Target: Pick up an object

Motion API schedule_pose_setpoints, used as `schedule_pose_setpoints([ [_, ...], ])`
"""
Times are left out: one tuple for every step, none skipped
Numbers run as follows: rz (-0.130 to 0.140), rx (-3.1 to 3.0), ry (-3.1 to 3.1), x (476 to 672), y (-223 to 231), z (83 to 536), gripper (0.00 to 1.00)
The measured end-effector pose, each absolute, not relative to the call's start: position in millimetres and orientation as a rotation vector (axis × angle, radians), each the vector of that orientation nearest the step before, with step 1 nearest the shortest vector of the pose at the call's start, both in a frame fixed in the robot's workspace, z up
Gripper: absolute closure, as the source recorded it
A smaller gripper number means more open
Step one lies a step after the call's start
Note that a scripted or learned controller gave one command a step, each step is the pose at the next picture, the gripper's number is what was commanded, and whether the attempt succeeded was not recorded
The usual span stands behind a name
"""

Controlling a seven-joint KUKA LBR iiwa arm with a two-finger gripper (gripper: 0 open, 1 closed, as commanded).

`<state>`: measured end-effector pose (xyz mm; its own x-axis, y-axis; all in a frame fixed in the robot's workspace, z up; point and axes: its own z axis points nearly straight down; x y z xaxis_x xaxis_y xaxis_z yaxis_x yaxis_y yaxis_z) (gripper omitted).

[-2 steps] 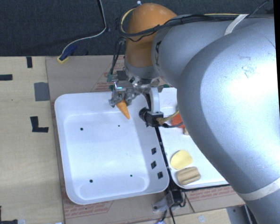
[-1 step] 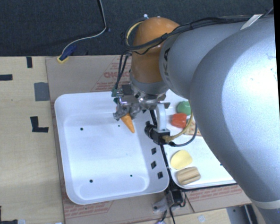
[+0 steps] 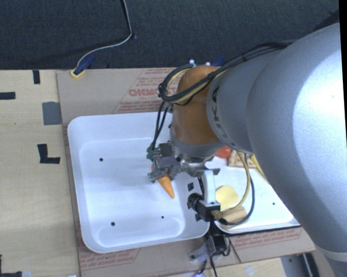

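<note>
The bench (image 3: pixel 24 191) has a pale wood-coloured top with black marks near its left edge. A brown cardboard sheet (image 3: pixel 100 92) with red print lies flat on it, spreading from the middle towards the right. Two shallow white bins sit side by side on the sheet: the left bin (image 3: pixel 84 169) in full sight, the right bin (image 3: pixel 272 214) largely hidden, its front edge showing. Beyond the back edge, a thin white cable (image 3: pixel 115 43) trails over dark cloth (image 3: pixel 49 28).
</note>
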<state>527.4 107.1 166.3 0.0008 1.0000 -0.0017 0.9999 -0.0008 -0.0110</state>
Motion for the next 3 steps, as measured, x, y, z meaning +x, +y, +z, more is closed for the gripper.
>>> schedule_pose_setpoints([
  [-0.006, -2.214, -2.230, 524.7, 162.2, 248.6, 1.00],
  [-0.009, -2.220, -2.227, 507.4, 151.1, 346.8, 1.00],
  [0.004, -2.214, -2.226, 482.2, 196.8, 332.5, 1.00],
])
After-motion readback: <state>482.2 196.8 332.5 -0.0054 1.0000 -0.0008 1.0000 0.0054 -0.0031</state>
